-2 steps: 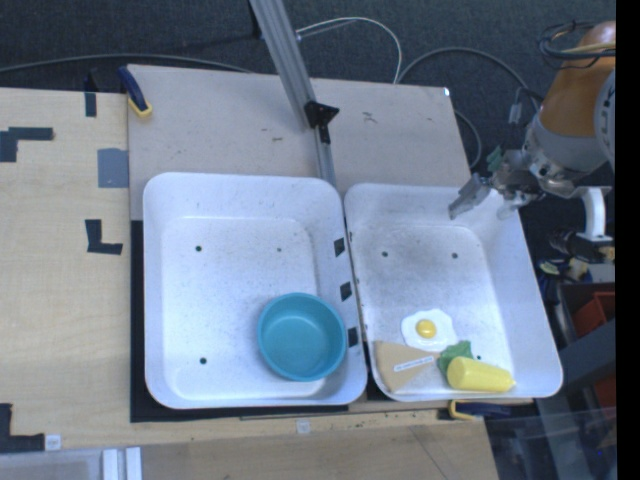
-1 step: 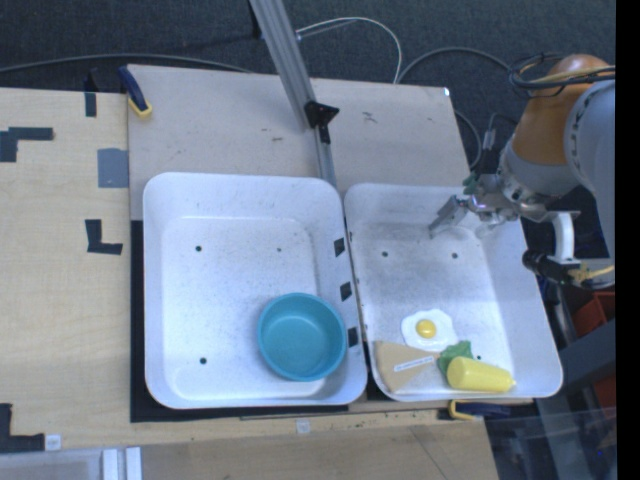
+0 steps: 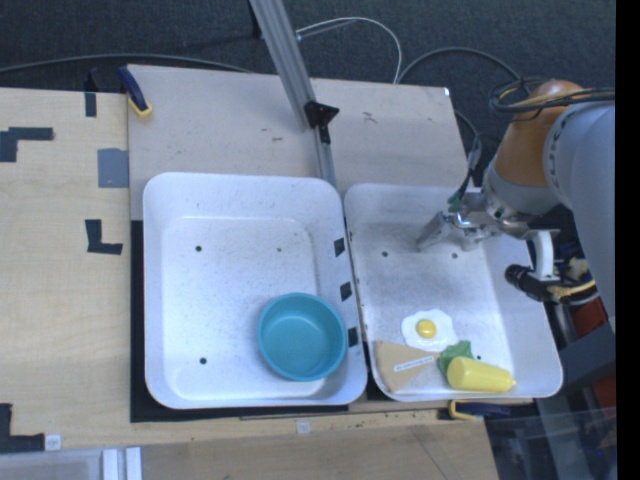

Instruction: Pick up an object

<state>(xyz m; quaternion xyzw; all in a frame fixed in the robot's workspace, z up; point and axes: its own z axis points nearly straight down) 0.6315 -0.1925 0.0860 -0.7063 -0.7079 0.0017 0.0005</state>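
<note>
My gripper (image 3: pixel 436 234) hangs low over the far part of the right bin (image 3: pixel 520 318), with nothing visibly in it. The grey arm with its orange band (image 3: pixel 530 148) reaches in from the right. At the near end of that bin lie a toy fried egg (image 3: pixel 428 329), a tan wedge of cheese (image 3: pixel 405 361) and a yellow vegetable with a green stem (image 3: pixel 476 373), all well in front of the gripper. A blue bowl (image 3: pixel 300 336) sits upright in the near right corner of the left bin (image 3: pixel 200 218).
A slanted metal pole (image 3: pixel 290 58) rises from the bench behind the seam between the bins. Cables (image 3: pixel 380 33) loop at the back. A blue and yellow clamp (image 3: pixel 135 92) sits at the back left, and dark tape marks (image 3: pixel 100 236) lie on the wooden bench.
</note>
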